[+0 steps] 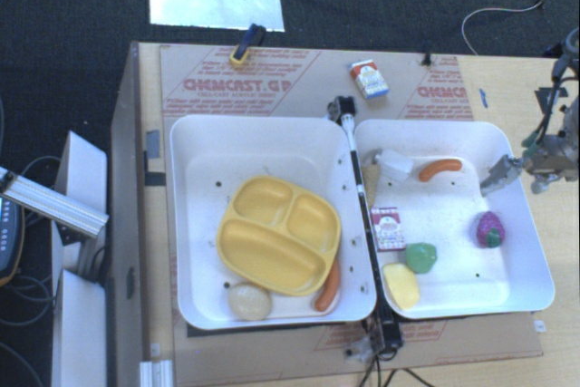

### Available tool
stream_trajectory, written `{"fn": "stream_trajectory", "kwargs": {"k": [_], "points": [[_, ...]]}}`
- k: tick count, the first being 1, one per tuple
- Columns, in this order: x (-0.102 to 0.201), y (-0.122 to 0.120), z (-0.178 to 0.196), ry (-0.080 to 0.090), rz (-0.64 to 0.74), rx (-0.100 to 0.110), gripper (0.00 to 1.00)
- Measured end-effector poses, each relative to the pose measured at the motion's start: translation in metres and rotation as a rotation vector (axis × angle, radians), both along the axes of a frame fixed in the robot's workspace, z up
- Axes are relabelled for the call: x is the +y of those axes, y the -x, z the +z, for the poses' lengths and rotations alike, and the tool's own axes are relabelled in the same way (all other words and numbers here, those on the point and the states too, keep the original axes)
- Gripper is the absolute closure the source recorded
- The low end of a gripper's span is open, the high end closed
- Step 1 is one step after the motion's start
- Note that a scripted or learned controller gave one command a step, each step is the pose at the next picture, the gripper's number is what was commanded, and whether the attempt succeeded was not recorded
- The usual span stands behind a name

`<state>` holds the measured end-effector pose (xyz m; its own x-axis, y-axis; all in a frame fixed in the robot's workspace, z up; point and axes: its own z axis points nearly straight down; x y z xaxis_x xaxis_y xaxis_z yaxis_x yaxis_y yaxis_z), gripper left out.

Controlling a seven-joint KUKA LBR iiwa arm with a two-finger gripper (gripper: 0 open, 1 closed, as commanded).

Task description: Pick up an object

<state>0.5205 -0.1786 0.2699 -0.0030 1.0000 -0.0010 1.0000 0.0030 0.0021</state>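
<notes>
My gripper (523, 179) hangs over the right rim of the right bin (521, 285), open, with nothing between its fingers (498, 174). In that bin lie a purple berry-like toy (490, 229) just below the gripper, an orange sausage (440, 169), a white block (393, 164), a small red-and-white box (388, 227), a green toy (420, 257) and a yellow piece (401, 285). The left bin (195, 195) holds a yellow divided tray (278, 234), a second sausage (328, 286) and a pale round thing (248, 301).
A black bar (359, 186) runs along the seam between the bins. Behind the bins, on the cardboard sheet, lie a red-and-white carton (369, 78) and a yellow-and-black tool (245, 46). The arm (564, 118) rises at the right edge.
</notes>
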Motion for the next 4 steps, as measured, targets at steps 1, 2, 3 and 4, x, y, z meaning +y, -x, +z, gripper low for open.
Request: {"fn": "stream_trajectory", "kwargs": {"k": [1,2,3,4], "points": [[-0.028,-0.018,-0.145,-0.001,-0.002,0.003,0.00],[-0.027,-0.094,-0.146,0.000,0.001,-0.001,0.00],[-0.028,-0.042,-0.186,-0.001,-0.002,0.002,0.00],[-0.028,-0.113,-0.128,0.001,0.001,-0.003,0.00]]}}
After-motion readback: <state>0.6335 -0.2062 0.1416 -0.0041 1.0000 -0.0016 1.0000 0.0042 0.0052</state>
